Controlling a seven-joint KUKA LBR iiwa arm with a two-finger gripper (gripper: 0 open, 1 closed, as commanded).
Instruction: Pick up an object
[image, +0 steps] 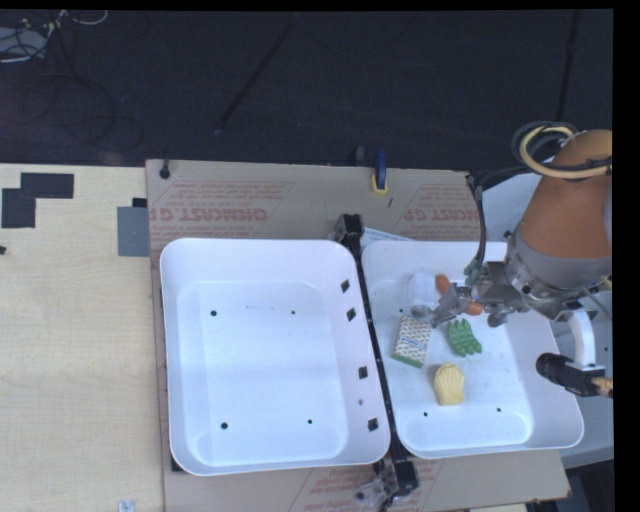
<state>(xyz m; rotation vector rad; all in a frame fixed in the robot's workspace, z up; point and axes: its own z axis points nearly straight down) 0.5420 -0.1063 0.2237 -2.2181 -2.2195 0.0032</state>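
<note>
Your end effector (447, 308) hangs low in the right bin (560, 430); you cannot tell its state. A patterned packet (412, 341) lies at its 7 o'clock, long axis toward 12. Green piece (463, 337) and yellow piece (449, 384) sit nearby. The left bin (260, 360) offers open room.

Arm (565, 215) running off the right edge, upper links cut away. Gripper (452, 303) blurring into a grey tangle over the right bin (520, 425), finger spread too small to judge. Small orange thing (442, 284) beside the gripper partly covered, kind unclear. Printed pattern on the flat packet (412, 341) smearing beyond reading. Right bin's far right rim lying hidden under the arm. Clamp (390, 488) at the bench's (250, 200) front edge getting clipped by the bottom border. Cables (40, 30) at top left fading into darkness.
</note>
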